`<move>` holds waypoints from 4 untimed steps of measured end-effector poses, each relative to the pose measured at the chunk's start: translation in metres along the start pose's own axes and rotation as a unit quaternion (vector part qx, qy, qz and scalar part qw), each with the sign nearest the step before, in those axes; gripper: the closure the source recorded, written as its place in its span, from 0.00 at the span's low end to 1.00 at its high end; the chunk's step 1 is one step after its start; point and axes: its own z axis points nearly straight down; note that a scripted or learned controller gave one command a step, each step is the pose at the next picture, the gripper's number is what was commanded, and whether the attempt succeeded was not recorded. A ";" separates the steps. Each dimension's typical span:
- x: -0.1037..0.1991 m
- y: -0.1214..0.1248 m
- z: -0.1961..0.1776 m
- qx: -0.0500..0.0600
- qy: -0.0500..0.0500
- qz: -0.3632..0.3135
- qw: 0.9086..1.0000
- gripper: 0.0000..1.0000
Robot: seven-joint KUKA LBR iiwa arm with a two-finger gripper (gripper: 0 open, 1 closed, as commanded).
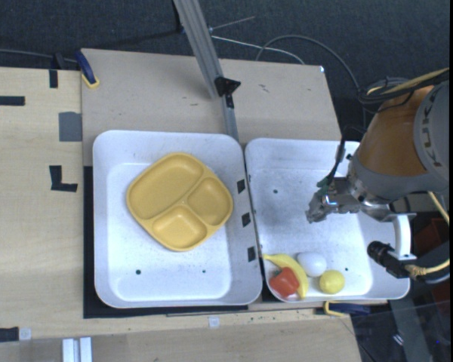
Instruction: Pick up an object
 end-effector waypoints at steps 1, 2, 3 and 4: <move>0.000 0.001 -0.024 0.001 0.000 0.000 1.000 1.00; 0.043 0.017 -0.030 0.002 0.001 -0.002 1.000 1.00; 0.081 0.045 -0.031 0.002 0.001 -0.002 1.000 1.00; 0.130 0.073 -0.022 0.002 0.001 -0.002 1.000 1.00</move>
